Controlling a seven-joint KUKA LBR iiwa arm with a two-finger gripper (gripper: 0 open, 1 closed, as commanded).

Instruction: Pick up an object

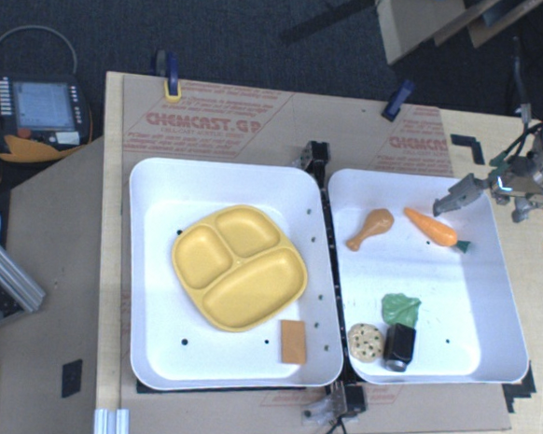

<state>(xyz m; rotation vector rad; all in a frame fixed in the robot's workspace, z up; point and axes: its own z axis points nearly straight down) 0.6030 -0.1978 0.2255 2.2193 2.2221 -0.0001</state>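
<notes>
Likely target: carrot (431,227), lying in the far part of the right bin (499,304), orange body with a green stub at its right end. Long axis runs upper-left to lower-right across the view.

Gripper (460,195) sits at the bin's far-right rim, just above and right of the carrot, near but not touching. One grey finger (457,194) points down-left toward it. Can't tell how far the fingers are spread; nothing visible between them, so I read it as holding nothing.

Key relation: the carrot lies down-left of the fingers, nearest object to them by a clear margin. My call: a short move in and down, with the fingers closing across the carrot's narrow width, not along its length.

Neighbours: drumstick (372,228) just left of the carrot, separate from it, probably not in the way. Green leaf (400,309), cookie (366,341) and black block (399,347) cluster at the near edge, well apart. Left bin (147,248) holds a yellow tray (239,267) and a tan block (292,341), irrelevant here.

Risk: bin wall close behind the carrot may crowd the approach.
</notes>
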